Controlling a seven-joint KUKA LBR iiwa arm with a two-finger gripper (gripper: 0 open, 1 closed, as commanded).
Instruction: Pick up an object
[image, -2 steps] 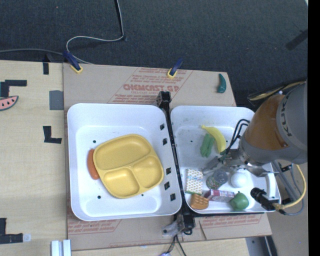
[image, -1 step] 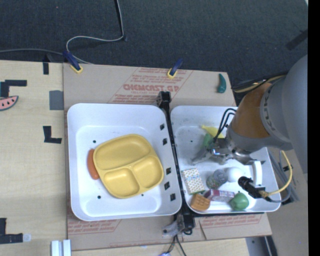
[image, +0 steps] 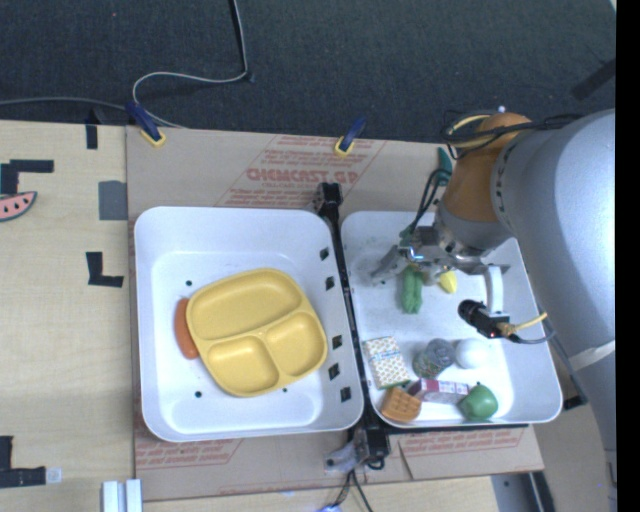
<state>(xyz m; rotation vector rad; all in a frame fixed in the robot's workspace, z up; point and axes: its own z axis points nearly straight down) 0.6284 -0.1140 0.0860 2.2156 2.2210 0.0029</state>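
Grey arm (image: 570, 210) bent over right bin (image: 535, 400), end effector (image: 415, 262) grip indiscernible.

A dark blue-grey carpeted floor (image: 330, 50) is seen across the top of the view. A thin pale cable (image: 215, 76) is laid in a loop over it, running down from the upper edge. Below the carpet, a light wooden bench top (image: 60, 350) is observed, marked with short strips of black tape (image: 98, 270) and one grey square patch (image: 113, 199). A flat sheet of brown cardboard with red printed lettering (image: 290, 170) is spread over the bench and is held at its far edge by two blue-and-yellow clamps (image: 148, 126), one near each end of that edge. A pink, slice-shaped sticker (image: 15, 206) is noted at the left edge. Lighting is even, with soft shadows.
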